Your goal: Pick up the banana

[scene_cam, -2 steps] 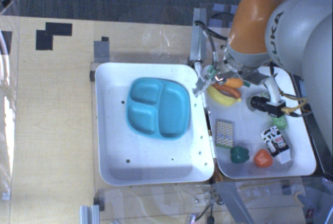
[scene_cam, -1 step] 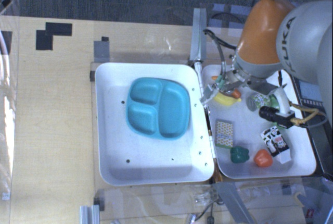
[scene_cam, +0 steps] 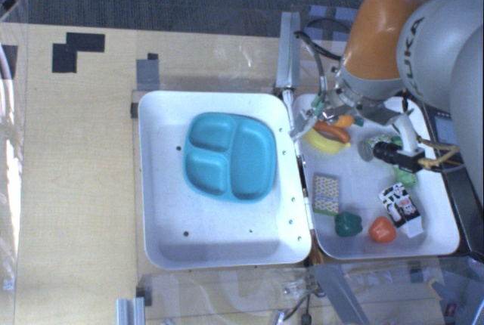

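The banana point(scene_cam: 324, 141) is a short yellow piece lying in the upper left corner of the right bin point(scene_cam: 446, 236). An orange carrot-like piece point(scene_cam: 335, 131) rests across its top edge. My gripper point(scene_cam: 324, 111) hangs just above and behind the two, close to the bin's left wall. The grey wrist and the orange band point(scene_cam: 378, 29) hide its upper part. Nothing shows as lifted off the bin floor.
The left bin point(scene_cam: 162, 240) holds a blue divided plate point(scene_cam: 231, 156). The right bin also holds a checkered pad point(scene_cam: 326, 193), a dark green piece point(scene_cam: 348, 224), a red-orange piece point(scene_cam: 382, 230), a black-and-white carton point(scene_cam: 401, 206) and a small green item point(scene_cam: 405, 177).
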`<state>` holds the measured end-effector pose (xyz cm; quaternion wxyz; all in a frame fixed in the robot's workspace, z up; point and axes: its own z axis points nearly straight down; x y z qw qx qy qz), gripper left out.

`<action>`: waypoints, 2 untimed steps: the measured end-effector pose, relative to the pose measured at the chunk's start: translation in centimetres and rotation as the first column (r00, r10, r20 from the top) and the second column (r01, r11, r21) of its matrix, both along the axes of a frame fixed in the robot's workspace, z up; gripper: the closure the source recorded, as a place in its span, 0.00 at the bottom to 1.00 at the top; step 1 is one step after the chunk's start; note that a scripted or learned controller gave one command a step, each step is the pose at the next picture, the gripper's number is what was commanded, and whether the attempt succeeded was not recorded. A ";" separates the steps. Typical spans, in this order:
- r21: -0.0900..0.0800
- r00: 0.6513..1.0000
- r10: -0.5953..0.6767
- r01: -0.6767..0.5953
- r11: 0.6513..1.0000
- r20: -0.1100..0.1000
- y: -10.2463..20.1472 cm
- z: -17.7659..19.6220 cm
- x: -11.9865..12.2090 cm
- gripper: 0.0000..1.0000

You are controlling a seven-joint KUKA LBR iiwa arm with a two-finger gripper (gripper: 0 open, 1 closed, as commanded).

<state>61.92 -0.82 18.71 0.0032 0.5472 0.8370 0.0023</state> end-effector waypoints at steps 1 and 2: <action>0.000 0.998 0.067 -0.067 0.998 -0.002 1.1 -0.1 -2.8 0.00; -0.001 0.999 0.034 -0.034 0.999 0.000 -1.1 0.0 -1.4 0.00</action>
